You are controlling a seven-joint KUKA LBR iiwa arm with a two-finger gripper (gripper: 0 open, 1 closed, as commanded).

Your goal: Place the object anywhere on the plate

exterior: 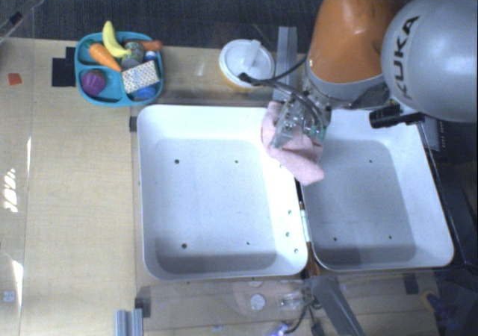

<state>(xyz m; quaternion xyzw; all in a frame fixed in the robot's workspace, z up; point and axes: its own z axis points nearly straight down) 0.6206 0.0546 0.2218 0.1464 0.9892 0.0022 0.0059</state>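
A soft pink cloth-like object (305, 159) hangs over the ridge between the two white bins, near their far edge. My gripper (287, 134) points down into it, and its fingers look shut on the pink object, with pink showing on both sides of them. The object's lower end droops toward the right bin (381, 215). The plate (112, 101) is a blue divided dish on the bench at the far left, well away from the gripper. It holds toy food: a banana (113, 41), a carrot (103, 56) and several other pieces.
The left bin (216, 200) lies between the gripper and the plate. A yellow-and-white bowl (246, 63) stands behind the bins near the arm. The orange-banded arm fills the upper right. A black patch (63, 71) lies beside the plate.
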